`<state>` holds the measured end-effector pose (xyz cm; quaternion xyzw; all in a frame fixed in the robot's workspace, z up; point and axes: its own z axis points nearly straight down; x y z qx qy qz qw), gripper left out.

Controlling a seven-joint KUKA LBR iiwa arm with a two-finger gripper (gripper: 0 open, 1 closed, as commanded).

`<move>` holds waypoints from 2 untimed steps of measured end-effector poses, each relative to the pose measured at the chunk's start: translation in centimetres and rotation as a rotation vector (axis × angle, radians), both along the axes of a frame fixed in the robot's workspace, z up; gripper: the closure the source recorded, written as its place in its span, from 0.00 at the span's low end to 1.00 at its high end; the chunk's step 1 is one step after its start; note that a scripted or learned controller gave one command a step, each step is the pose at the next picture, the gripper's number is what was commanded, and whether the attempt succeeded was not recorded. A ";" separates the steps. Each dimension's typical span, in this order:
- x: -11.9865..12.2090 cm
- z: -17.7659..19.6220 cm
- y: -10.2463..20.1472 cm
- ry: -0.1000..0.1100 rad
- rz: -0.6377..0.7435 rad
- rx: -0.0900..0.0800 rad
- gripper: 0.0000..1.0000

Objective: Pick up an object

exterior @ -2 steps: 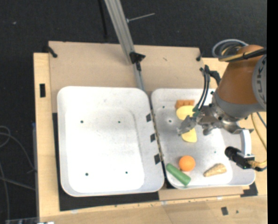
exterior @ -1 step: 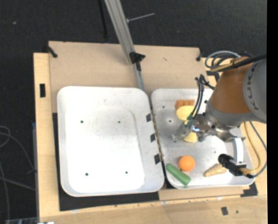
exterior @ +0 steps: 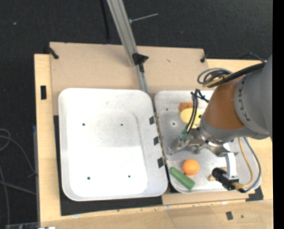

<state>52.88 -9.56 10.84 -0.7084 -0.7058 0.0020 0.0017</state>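
The right bin (exterior: pixel 166 109) holds an orange ball (exterior: pixel 191 167) near its front, a green cylinder (exterior: pixel 182 179) lying at the front left corner, and a yellow object (exterior: pixel 186 115) with an orange-brown one (exterior: pixel 185 106) behind it near the back. My gripper (exterior: pixel 182 143) reaches down into the middle of this bin, just above the orange ball and in front of the yellow object. The arm's wrist hides part of the bin's right side.
The left bin (exterior: pixel 106 142) lies beside the right one, with a divider edge between them. A slanted metal pole (exterior: pixel 125 30) rises from behind the bins. Cables loop around the arm's wrist (exterior: pixel 213 75), and a black fitting (exterior: pixel 221 174) sits at the right bin's front right.
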 end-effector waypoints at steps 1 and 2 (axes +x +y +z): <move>0.3 1.4 -0.1 -0.011 -0.006 0.000 1.00; 0.2 7.4 -1.1 -0.013 -0.004 -0.001 1.00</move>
